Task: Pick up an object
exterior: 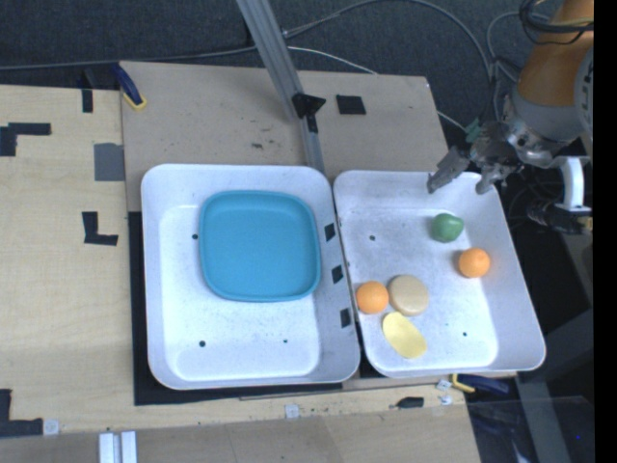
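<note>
Hovering over the far edge of the right bin (pixel 501 350), your pincer (pixel 461 177) sits at the approach stage: nothing has been picked yet. Its two fingers look spread apart, one dark tip pointing down-left and the other toward the bin's far right corner, with nothing between them.

You have five candidates, all lying in the right bin. The green ball (pixel 446 227) is closest, just below the pincer and a little nearer the camera. Take it as your landmark. An orange ball (pixel 473 262) lies near it, toward the bin's right wall. Farther toward the front edge, a beige round piece (pixel 409 294) touches a second orange ball (pixel 372 297) on its left, and a yellow oval piece (pixel 404 336) lies just in front of the beige one, touching or nearly so.

Judging from this layout, the green ball is your easiest pick: it stands apart from everything else, so the fingers can come down on either side of it. The move calls for a short shift toward the camera, then a straight descent with the fingers straddling the ball. A round thing may roll away if one finger touches first.

The front cluster would be harder, since its pieces crowd each other. Well to the left of the green ball, across the divider, the left bin (pixel 174 345) holds a blue plate (pixel 258 244), out of your way.
</note>
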Available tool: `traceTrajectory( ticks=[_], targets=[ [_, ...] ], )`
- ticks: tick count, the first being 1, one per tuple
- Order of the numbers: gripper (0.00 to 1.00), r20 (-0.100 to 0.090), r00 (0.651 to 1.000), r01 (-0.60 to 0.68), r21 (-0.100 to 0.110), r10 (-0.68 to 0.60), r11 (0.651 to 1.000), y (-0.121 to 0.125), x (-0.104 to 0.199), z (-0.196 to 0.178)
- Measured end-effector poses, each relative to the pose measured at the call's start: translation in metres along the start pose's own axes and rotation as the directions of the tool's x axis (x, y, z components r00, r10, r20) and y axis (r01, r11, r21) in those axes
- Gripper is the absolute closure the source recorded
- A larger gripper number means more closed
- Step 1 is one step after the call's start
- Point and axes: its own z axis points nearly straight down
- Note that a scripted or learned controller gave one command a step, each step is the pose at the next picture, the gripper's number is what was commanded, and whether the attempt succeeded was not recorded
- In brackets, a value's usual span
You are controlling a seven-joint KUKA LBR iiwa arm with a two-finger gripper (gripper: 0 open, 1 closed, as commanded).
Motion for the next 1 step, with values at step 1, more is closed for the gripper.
traceTrajectory(
  ticks=[1],
  targets=[
    [0.00, -0.001, 1.000, 0.000, 0.004, 0.000, 1.000, -0.0098, -0.0041, 0.0510]
  ],
)
